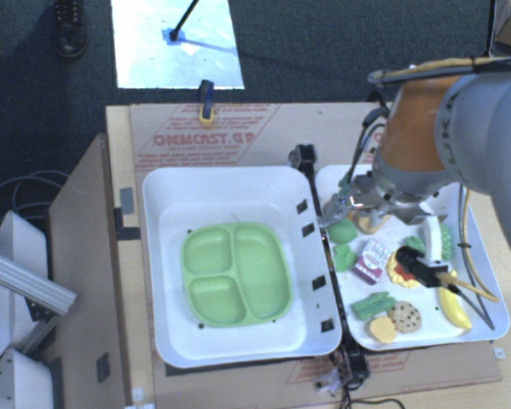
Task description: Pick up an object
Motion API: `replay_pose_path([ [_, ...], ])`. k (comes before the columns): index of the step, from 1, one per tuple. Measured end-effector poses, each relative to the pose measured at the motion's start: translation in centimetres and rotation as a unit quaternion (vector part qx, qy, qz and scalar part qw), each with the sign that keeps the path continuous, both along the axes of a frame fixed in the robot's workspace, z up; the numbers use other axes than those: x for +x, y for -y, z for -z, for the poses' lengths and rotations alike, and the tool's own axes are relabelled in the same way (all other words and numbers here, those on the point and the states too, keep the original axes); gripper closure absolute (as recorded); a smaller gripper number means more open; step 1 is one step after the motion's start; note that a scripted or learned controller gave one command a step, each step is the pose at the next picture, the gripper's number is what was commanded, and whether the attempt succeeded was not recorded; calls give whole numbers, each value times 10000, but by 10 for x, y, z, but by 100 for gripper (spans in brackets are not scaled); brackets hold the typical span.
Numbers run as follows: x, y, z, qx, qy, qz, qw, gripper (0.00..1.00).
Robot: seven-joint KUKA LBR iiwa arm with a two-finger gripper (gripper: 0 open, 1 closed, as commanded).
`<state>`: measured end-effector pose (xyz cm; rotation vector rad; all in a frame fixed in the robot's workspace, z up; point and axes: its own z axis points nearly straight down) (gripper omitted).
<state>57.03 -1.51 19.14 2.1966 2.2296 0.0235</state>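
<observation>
Arm (469, 120): grey, enters from the right, angled down and to the left.
Orange band (413, 118): just above the wrist, up and right of the jaws.
Gripper (345, 207): low, at the arm's left end, pointing down-left.

A dark carpet (37, 108) covers the floor around a tan bench (234, 128) printed with red lettering. A pale sheet (175, 41) lies on the carpet beyond it, a black shoe (69, 25) near its corner. Cables (11, 191) and metal rails (25, 284) sit at the left.
</observation>
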Motion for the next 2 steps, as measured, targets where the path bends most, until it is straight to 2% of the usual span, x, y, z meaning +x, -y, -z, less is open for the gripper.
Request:
replay_pose_path([
  [1,-47,-34,8,-2,-103,38,9999,0],
  [2,-85,0,7,-15,-99,86,9999,0],
])
